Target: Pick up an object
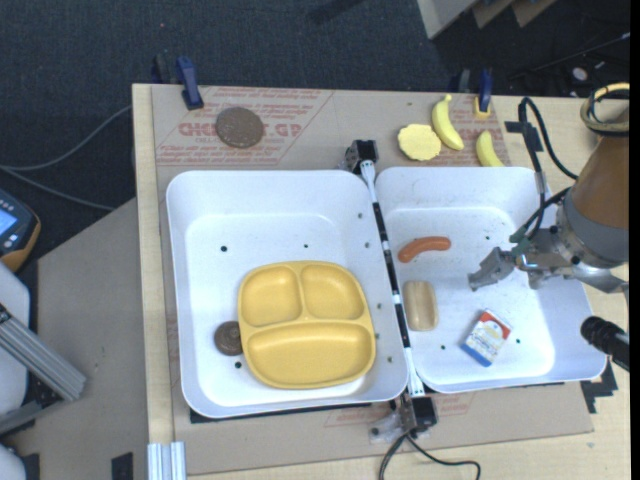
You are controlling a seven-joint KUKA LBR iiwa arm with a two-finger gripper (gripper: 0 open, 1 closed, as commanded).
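Over the right bin point(440, 193), the gripper point(487, 271) hangs low among three loose items with nothing between its fingers.

Whether those fingers stand apart or together I cannot tell, as they read as one grey wedge from this angle. Candidate objects all lie on the right bin's floor: a sausage point(424, 249) up and to the left of the gripper, a bread roll point(419, 305) against the left wall, and a small carton point(487, 337) just below the gripper. Judging by position, the carton is the nearest target; a good grasp would centre over it, align the fingers across its narrow side, and descend straight. The arm point(600, 208) enters from the right, its wrist bent so the gripper points left and downward.
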